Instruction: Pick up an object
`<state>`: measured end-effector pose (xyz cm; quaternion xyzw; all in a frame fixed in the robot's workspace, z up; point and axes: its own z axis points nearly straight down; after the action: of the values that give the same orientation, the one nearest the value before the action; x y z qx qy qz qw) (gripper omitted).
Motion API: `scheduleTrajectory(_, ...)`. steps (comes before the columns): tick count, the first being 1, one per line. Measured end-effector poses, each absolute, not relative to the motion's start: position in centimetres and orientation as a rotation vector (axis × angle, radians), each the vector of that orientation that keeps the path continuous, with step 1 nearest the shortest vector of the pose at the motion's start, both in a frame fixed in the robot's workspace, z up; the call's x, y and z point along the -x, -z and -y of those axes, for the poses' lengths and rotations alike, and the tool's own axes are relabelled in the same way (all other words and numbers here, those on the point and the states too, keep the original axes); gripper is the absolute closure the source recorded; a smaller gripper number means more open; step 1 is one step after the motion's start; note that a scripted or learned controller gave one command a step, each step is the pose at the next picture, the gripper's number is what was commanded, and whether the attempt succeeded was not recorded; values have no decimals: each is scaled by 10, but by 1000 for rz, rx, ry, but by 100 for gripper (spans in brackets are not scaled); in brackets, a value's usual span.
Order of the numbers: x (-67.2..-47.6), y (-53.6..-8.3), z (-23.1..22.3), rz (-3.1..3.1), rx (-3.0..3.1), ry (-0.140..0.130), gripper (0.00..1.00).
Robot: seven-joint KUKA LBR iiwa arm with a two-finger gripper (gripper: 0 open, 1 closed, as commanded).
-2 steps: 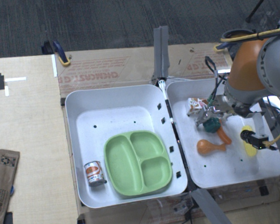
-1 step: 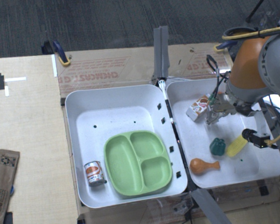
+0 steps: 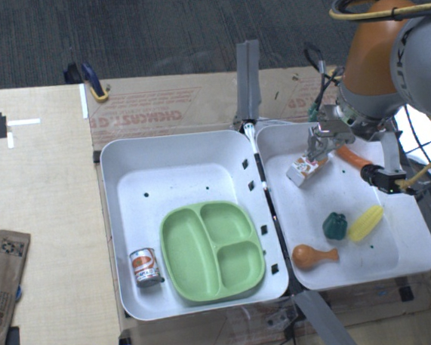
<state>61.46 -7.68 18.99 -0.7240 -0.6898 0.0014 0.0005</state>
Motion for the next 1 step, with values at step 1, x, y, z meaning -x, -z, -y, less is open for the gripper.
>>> scheduleTrajectory(1,-615,-190,77,2166,2274,-5,0)
